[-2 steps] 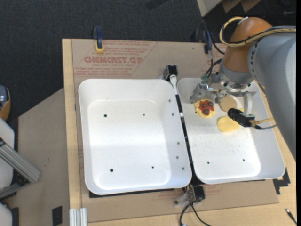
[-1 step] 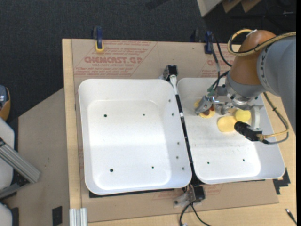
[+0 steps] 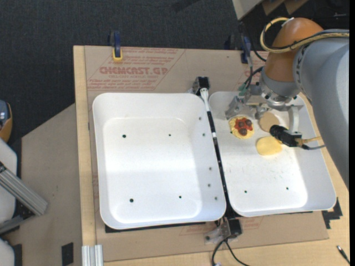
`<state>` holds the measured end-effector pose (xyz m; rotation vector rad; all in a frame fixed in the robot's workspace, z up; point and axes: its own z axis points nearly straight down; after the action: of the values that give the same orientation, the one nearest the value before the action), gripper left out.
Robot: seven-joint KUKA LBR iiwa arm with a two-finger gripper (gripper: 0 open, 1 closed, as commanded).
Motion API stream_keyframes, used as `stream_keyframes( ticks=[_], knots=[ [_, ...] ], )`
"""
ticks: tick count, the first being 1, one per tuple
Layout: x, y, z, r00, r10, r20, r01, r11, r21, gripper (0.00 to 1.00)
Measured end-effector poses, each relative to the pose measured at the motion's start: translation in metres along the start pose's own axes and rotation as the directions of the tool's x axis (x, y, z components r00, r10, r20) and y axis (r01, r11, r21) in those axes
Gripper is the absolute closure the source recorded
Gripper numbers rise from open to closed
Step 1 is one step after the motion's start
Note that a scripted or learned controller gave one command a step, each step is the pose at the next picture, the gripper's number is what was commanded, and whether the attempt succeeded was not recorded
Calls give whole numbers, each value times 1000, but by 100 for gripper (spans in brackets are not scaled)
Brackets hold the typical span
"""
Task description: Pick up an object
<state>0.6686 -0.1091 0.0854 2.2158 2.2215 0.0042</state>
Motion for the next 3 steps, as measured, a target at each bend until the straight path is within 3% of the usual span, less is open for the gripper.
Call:
stream_keyframes(
  ticks=[1, 2, 3],
  knots=[
    [-2, -49, 1, 1000, 4, -2, -4, 1000, 10, 0],
    [1, -8, 0, 1000, 1, 1, -1, 1000, -1, 0],
    [17, -23, 0, 1000, 1, -2, -1, 1000, 8, 0]
  ],
)
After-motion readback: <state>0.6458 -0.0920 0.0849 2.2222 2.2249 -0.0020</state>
